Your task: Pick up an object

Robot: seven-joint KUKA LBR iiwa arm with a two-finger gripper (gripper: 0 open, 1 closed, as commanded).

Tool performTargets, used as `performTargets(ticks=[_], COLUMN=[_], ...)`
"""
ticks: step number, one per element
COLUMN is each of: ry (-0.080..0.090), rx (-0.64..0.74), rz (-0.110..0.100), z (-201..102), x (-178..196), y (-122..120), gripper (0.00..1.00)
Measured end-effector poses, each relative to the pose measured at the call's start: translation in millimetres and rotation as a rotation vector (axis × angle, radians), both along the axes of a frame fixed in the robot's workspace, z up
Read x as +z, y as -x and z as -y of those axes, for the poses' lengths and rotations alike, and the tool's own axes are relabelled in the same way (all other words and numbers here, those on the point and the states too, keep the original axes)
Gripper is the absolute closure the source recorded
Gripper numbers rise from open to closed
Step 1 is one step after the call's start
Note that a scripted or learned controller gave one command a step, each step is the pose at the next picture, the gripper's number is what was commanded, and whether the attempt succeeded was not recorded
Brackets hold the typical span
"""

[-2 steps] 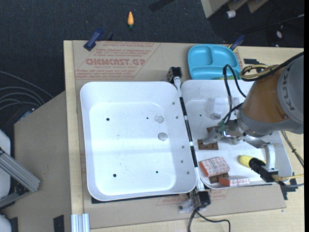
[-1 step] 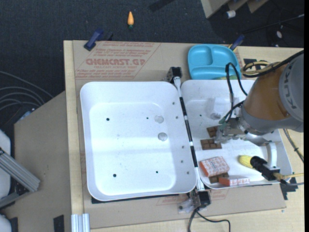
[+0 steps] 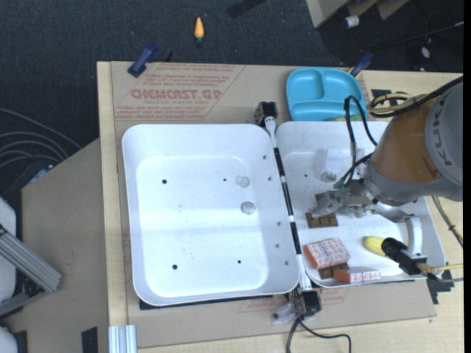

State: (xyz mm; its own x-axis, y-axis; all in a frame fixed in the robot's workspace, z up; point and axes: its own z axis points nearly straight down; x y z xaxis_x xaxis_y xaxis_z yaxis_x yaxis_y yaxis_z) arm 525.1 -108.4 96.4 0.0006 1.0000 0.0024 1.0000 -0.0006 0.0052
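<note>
Evidently we have the grey gripper (image 3: pixel 340 199) low in the right shallow white bin (image 3: pixel 307 149), just beside the flat brown piece (image 3: pixel 322 217), presumably its target; spread or closed, we cannot tell.

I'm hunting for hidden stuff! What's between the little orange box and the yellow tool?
Nothing hidden there. The camera view shows just bare white bin floor between the orange box and the yellow tool.
</note>
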Motion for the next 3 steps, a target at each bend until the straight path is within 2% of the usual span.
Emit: performTargets(ticks=[1, 2, 3], ry=[0.000, 0.000, 0.001], rx=[-0.001, -0.001, -0.001], rz=[0.002, 0.001, 0.003], z=[-0.1, -0.1, -0.2], x=[9.7, 9.7, 19.4], y=[-0.3, -0.2, -0.5], gripper=[1.00, 0.00, 1.00])
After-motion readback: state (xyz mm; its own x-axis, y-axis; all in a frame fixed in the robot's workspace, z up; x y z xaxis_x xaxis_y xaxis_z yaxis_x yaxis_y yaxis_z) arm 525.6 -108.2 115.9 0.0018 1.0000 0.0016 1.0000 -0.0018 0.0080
